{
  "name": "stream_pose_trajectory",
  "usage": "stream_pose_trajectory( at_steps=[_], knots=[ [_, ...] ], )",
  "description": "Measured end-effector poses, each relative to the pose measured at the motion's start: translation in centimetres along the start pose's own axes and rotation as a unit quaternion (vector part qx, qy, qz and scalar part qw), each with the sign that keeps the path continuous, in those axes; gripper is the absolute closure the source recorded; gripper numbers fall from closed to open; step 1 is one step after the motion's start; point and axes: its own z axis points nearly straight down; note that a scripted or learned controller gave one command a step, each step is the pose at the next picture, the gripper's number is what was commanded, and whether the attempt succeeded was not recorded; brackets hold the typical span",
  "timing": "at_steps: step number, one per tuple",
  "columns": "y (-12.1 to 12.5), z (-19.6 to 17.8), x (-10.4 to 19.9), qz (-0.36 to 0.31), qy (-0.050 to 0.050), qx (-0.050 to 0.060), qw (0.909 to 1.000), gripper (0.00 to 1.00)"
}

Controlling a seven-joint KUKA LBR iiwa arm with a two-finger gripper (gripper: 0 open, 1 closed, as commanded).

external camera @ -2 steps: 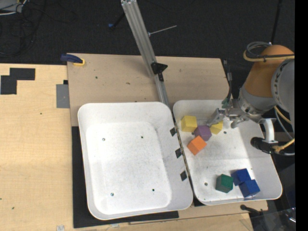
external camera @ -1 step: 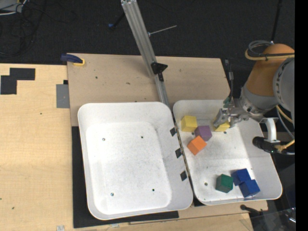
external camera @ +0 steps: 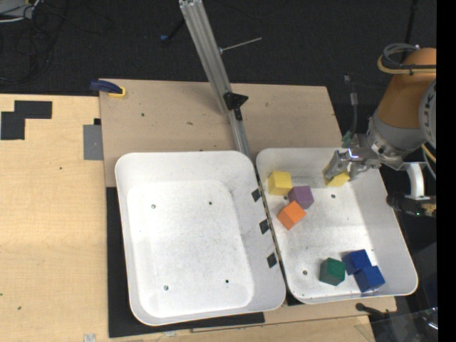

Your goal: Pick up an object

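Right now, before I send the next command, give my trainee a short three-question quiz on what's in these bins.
1. True or false: the purple block lies in the left bin.
2. Which block sits nearest the blue blocks? A) orange block B) green block C) yellow block
3. What small thing shows at the tip of the gripper?

Key
1. False: it lies in the right bin, touching the orange block.
2. B
3. A small yellow piece; whether it is gripped or just lying underneath cannot be told.
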Motion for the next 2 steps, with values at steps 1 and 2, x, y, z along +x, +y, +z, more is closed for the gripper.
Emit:
stream_pose_trajectory(
  at_steps=[1,2],
  knots=[
    [0.9,-5.4,-0.7,-0.002,-0.001,-0.001,1.0,1.0],
    [1.0,-9.8,-0.8,-0.003,0.0,-0.001,1.0,1.0]
  ],
)
